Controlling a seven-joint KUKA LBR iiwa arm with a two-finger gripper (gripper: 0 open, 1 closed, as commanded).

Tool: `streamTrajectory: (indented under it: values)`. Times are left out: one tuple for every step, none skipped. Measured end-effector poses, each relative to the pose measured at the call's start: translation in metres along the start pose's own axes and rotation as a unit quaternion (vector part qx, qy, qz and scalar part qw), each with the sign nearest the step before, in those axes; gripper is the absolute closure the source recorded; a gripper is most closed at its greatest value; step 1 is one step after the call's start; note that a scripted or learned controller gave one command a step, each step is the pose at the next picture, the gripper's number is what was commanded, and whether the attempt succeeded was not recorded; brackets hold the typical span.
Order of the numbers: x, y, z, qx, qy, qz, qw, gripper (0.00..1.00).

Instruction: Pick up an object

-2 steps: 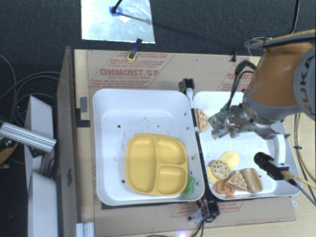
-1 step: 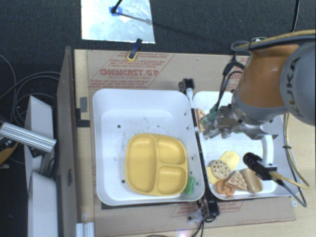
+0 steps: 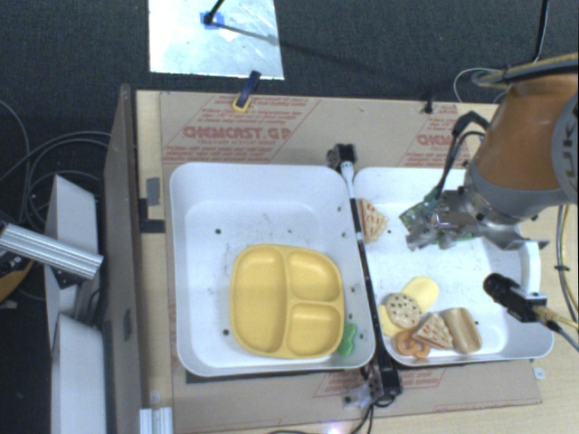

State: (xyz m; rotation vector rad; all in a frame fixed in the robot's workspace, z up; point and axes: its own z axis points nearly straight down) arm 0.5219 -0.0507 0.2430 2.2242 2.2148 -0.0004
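Note:
My gripper (image 3: 423,231) hangs over the middle of the right bin (image 3: 507,351), below the orange band of the arm. A waffle-patterned toy food piece (image 3: 370,219) lies at the right bin's left wall, a short way left of the gripper. A cluster of toy foods sits at the bin's front left: a yellow round piece (image 3: 421,290), a spotted cookie (image 3: 403,310), a waffle wedge (image 3: 434,331), a brown bread-like piece (image 3: 464,330) and an orange pretzel shape (image 3: 412,344). Nothing shows between the fingers.
The left bin (image 3: 208,197) holds a yellow divided plate (image 3: 286,299) and a small green piece (image 3: 348,337) at its front right corner. A black cylindrical part (image 3: 508,296) with a white bracket hangs over the right bin's right side. Cables lie left of the bench.

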Motion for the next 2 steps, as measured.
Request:
streamTrajectory:
  values:
    - [0.041, -0.011, -0.018, 0.000, 0.002, -0.006, 1.0000, 1.00]
    - [0.083, -0.012, -0.004, 0.001, 0.002, -0.006, 1.0000, 1.00]
